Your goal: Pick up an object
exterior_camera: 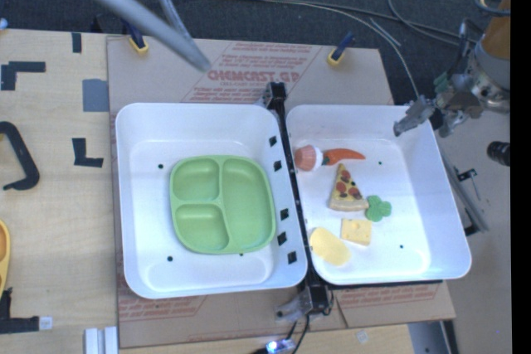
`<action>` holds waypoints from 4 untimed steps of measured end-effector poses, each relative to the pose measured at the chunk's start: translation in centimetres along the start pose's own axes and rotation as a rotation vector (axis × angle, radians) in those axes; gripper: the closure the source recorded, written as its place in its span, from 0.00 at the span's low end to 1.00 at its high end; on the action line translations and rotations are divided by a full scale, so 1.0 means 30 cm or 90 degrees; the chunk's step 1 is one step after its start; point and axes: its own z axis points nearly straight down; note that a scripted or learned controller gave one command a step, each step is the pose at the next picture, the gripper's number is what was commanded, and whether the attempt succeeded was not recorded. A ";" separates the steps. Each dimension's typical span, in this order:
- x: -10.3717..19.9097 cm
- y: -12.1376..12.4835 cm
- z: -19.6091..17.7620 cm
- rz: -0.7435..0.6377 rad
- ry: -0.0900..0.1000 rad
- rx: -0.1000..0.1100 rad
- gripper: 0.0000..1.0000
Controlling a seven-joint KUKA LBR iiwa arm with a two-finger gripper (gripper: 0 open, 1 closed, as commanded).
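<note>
A: Where is the grey arm with its two-finger gripper (415, 117)?

B: It comes in from the right and sits above the upper right corner of the right shallow white bin (431, 203). The wrist is near the right edge of the view, and the gripper reaches leftward and slightly down from it, over the bin's rim.

A: Are the fingers open?

B: I cannot tell; they are small and dark against the rim. Nothing shows between them.

A: And the things to pick?

B: All lie in the right bin, left of its middle, well apart from the gripper. A small pink and white rounded piece (307, 157) lies near the divider, just beside an orange carrot-shaped toy (345, 154). Below them is a toy pizza slice (346, 190), then a green clover-shaped piece (378, 208), a yellow cheese-like block (358, 231) and a pale yellow oval piece (330, 246).

A: The left bin?

B: The left shallow white bin (141, 178) holds a light green plastic tray with three compartments (222, 204), lying flat.
</note>
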 end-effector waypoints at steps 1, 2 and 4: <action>0.002 0.008 -0.028 -0.002 -0.002 -0.008 0.00; 0.012 0.008 0.186 -0.003 -0.002 -0.005 0.00; -0.008 -0.010 0.524 -0.003 -0.003 -0.005 0.00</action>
